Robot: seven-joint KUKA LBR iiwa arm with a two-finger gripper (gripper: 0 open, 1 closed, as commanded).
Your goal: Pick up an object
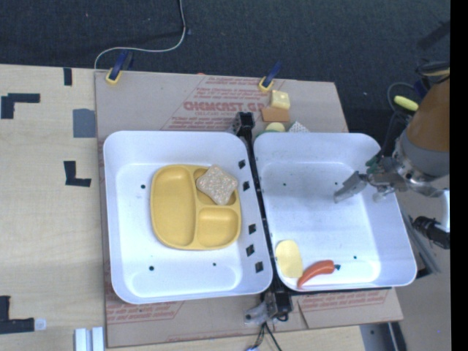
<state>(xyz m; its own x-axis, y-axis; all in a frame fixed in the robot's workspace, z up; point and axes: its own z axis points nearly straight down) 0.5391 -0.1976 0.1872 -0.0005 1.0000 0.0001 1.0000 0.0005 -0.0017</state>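
My gripper [361, 191] hangs over the right side of the right bin [322, 159], open, with nothing between its fingers [348, 188]. At that bin's front edge a pale yellow oval piece [288, 257] lies next to an orange-red pepper-shaped toy [316, 271], both well in front of the gripper and to its left. In the left bin [124, 196] a yellow divided plate [175, 207] carries a beige speckled square [216, 184] on its upper right corner.
Behind the bins, on the cardboard sheet [183, 101], sit a yellow block [280, 99], a brown block [275, 113], a small pale green piece [274, 128] and a white bit [297, 128]. Black clips [243, 123] join the bins along the middle seam.
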